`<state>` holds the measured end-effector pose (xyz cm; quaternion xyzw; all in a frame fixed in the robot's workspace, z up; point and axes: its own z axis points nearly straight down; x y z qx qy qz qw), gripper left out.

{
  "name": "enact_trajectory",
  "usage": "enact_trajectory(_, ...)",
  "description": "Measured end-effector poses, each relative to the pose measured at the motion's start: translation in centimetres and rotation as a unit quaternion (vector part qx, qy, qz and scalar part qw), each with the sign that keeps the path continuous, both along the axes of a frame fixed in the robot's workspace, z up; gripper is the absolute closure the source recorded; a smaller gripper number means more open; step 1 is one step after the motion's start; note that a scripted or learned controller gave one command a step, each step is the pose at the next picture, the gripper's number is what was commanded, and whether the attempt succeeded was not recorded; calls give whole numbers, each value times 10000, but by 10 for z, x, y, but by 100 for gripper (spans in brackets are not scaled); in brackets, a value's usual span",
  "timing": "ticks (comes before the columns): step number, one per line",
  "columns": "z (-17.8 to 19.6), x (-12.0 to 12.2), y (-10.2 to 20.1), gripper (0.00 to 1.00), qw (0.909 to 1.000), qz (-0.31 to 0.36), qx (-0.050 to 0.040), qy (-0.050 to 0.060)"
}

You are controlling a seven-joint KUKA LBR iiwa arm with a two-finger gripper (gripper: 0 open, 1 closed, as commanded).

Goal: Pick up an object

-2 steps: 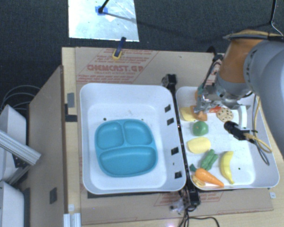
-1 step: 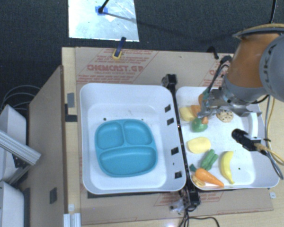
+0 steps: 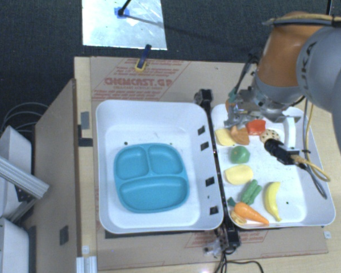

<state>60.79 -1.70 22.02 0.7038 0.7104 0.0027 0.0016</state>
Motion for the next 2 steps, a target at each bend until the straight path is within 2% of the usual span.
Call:
enact_trajectory(1, 23, -42, -27, 100, 10000, -50, -7, 26)
enact_trajectory(2, -25, -46, 24, 100, 10000, -9, 3, 42)
